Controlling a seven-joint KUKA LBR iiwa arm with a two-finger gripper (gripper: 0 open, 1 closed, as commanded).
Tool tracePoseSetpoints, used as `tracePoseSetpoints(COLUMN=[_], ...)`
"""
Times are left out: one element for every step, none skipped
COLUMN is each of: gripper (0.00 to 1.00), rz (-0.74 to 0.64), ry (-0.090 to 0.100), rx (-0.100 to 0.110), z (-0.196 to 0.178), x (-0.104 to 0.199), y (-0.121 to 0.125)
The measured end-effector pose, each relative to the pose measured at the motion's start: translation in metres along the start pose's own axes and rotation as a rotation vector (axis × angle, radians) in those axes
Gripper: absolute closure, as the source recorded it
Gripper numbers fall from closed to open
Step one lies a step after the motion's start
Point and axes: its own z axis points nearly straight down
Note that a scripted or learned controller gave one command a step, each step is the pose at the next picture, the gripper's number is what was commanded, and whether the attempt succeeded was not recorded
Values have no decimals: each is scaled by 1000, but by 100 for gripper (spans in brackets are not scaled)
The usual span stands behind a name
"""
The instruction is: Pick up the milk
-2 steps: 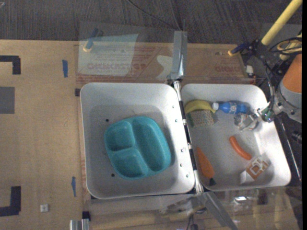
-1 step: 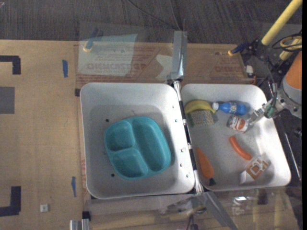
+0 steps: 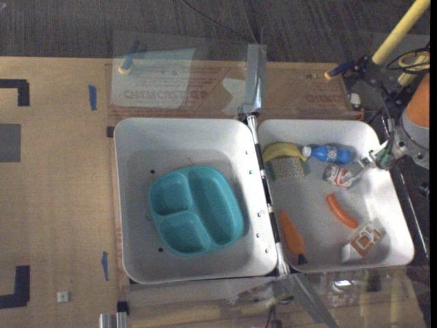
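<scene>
Two shallow white bins sit side by side on the wooden bench. The left bin (image 3: 130, 142) holds a teal plastic plate with three compartments (image 3: 196, 210), lying flat near its middle. The right bin (image 3: 396, 203) holds several small things: a yellow banana (image 3: 284, 151) curved along its far left corner, a speckled grey-green block (image 3: 289, 169) just below it, a blue plastic bottle with a white cap (image 3: 329, 154) lying on its side, a crumpled red-and-white milk carton (image 3: 339, 176) just in front of the bottle, a small orange sausage-shaped piece (image 3: 341, 211), an orange carrot (image 3: 293, 235) by the left wall, and a brown-and-white patterned box (image 3: 365, 239) near the front right corner. The grey arm's two-finger gripper (image 3: 377, 160) hangs at the bin's right wall, near the milk carton; whether it is spread or closed cannot be told.
</scene>
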Motion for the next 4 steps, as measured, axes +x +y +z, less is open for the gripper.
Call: tracePoseSetpoints(gripper=[0, 0, 0, 0], rz=[-186, -345, -422, -269], ry=[9, 6, 6, 7], rx=[5, -1, 1, 3], z=[28, 56, 47, -68], x=[1, 78, 23, 44], y=[10, -44, -45, -93])
